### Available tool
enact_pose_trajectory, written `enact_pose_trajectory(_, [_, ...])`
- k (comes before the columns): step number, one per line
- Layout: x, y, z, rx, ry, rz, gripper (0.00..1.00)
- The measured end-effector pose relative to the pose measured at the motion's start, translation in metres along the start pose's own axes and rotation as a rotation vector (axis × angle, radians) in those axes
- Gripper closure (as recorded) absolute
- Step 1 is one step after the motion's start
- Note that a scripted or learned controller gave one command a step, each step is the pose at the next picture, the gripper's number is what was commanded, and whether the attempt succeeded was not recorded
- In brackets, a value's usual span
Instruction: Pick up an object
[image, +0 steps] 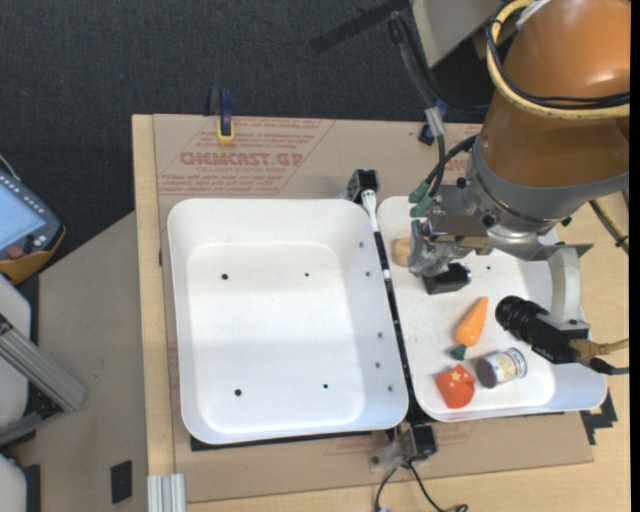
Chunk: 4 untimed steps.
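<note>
Arm (560, 90) reaches in from the right. Gripper (432, 258) is down low over the upper-left part of the right bin (540, 396), close to the wall it shares with the left bin (270, 330). From this angle I can't tell how far open the gripper is, because the wrist body blocks it. I also can't tell if it has hold of anything.

I count 6 candidate objects, all in the right bin:
- Small black block (447, 279) lies just below the gripper tip in frame. I can't tell if they touch.
- Tan piece (401, 252) sits just left of the gripper by the bin's left wall, partly hidden.
- Orange carrot-shaped piece (472, 321) lies tilted near the bin's middle, apart from the black block.
- Teal bit (458, 351) is right at the carrot-shaped piece's lower end.
- Red piece (455, 388) is near the front-left corner.
- Small jar (500, 367) lies on its side just right of the red piece, close or touching.

Left bin floor shows 4 dark dots. Both bins sit on a cardboard sheet (250, 150) with a blue-and-yellow clamp (225, 113) at its far edge.
</note>
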<state>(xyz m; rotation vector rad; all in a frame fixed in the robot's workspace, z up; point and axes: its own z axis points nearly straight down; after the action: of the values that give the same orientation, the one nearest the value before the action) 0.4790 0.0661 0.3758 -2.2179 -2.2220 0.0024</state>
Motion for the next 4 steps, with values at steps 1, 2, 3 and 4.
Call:
enact_pose_trajectory(1, [-0.001, 0.001, -0.011, -0.004, -0.001, 0.0, 1.0])
enact_pose_trajectory(2, [0.0, 0.001, -0.021, -0.005, -0.001, -0.001, 1.0])
enact_pose_trajectory(3, [-0.055, -0.001, 0.098, 0.008, -0.002, 0.009, 1.0])
enact_pose_trajectory(4, [-0.12, 0.0, 0.112, 0.002, 0.0, 0.009, 1.0])
